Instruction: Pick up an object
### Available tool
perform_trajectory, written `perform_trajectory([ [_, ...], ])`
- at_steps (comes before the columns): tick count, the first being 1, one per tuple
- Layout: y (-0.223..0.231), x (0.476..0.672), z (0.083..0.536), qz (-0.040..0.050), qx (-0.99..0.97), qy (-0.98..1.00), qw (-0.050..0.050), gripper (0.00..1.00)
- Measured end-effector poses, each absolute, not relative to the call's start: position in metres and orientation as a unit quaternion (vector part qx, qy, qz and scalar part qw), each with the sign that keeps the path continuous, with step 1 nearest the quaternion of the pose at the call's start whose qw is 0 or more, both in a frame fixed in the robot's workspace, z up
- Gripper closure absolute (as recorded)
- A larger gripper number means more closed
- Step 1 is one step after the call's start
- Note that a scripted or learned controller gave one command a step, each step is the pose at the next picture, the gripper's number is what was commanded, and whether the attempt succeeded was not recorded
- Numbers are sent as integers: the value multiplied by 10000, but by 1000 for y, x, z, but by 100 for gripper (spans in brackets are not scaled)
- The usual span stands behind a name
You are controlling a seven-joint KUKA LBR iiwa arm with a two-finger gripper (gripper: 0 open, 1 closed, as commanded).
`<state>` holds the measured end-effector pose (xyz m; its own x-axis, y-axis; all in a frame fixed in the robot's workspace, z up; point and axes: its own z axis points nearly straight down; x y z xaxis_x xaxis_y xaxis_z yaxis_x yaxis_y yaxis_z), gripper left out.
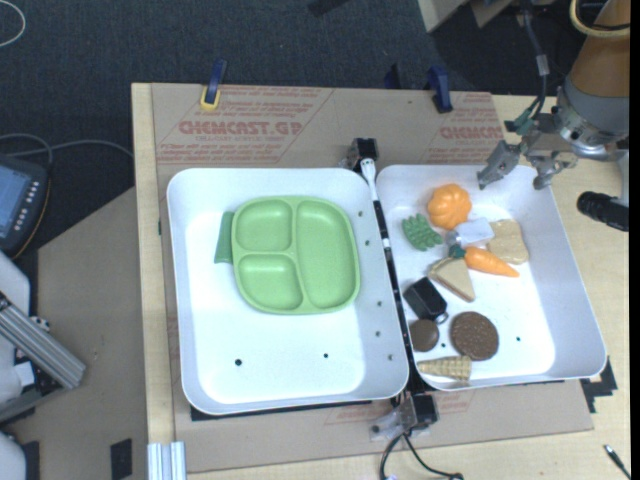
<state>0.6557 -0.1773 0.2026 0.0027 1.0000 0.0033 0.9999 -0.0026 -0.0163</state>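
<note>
Hovering at upper right, your end effector (pixel 520 166) hangs spread and empty over the right bin's (pixel 570 298) far rim, so nothing's picked yet: the orange pumpkin (pixel 449 206) and carrot (pixel 491 262) lie just below-left, waiting.

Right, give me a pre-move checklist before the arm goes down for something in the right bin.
1. Gripper holds nothing: ok, nothing between the jaws.
2. Jaws spread for a grasp: ok, they stand apart.
3. Gripper over the right bin: ok, above its far edge.
4. Gripper lined up over a target: not ok, the orange pumpkin lies nearer and to the view's left.
5. Target free of neighbours: cannot tell, the carrot rests against other pieces.
6. Green tray out of the path: ok, in the left bin.
</note>
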Motion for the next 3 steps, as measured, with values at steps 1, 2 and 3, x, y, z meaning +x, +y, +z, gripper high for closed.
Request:
perform_trajectory([
  [1, -177, 659, 213, 1, -7071, -7071, 4, 0],
  [2, -178, 657, 149, 19, -7070, -7072, 28, 0],
  [3, -178, 654, 113, 28, -7063, -7079, -5, 0],
])
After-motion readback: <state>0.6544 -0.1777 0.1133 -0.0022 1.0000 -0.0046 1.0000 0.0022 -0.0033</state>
